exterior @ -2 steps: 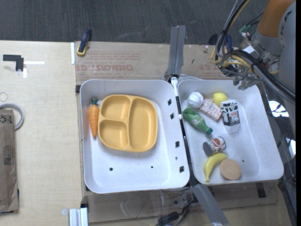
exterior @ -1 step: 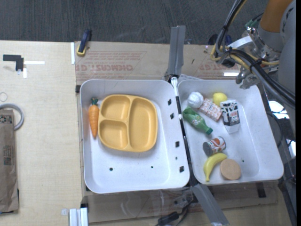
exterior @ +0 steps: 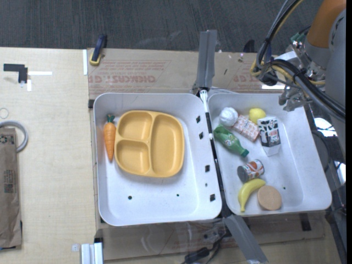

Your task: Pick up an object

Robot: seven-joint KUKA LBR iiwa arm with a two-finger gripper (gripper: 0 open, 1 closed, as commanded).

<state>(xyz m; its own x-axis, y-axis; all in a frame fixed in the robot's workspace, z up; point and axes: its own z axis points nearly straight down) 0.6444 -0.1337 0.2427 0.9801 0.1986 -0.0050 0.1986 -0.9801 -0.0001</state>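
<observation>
A pale wooden bench (exterior: 44, 147) held two shallow white bins side by side. The robot's gripper (exterior: 290, 95) hung over the right bin's (exterior: 297, 175) far corner; whether it was clenched or released could not be told. Just below it stood a black-and-white carton (exterior: 269, 132), with a lemon (exterior: 257, 114) beside that. Well to its left, the left bin (exterior: 154, 202) held a yellow divided plate (exterior: 150, 143) and a carrot (exterior: 109, 139).

arm (exterior: 330, 32) cut off at right edge
</observation>
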